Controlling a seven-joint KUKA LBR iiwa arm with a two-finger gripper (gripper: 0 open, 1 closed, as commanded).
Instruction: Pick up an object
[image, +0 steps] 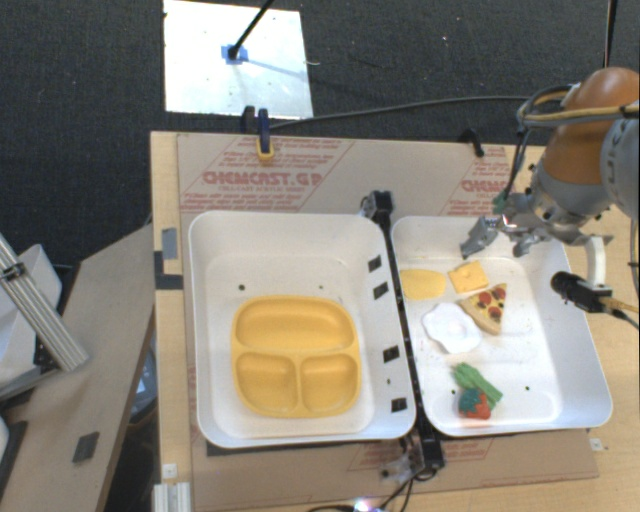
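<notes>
While the arm reached in from the upper right of the frame, its orange band sat near the top right corner and its wrist bent down and leftward over the far edge of the right bin. The gripper hung above that bin's upper part, its two fingers spread apart and grasping nothing; one finger pointed down-left toward the toys.

The toys lay in the right bin, centre right of the frame. A pizza slice had its long axis slanted, its tip toward the upper right and its crust toward the lower left. A cheese square lay just above it, closest to the gripper. A yellow oval lay lengthwise left to right beside the cheese. A fried egg sat below, touching the pizza. A green and red vegetable ran diagonally toward the lower right.

A yellow tray lay in the left bin.
</notes>
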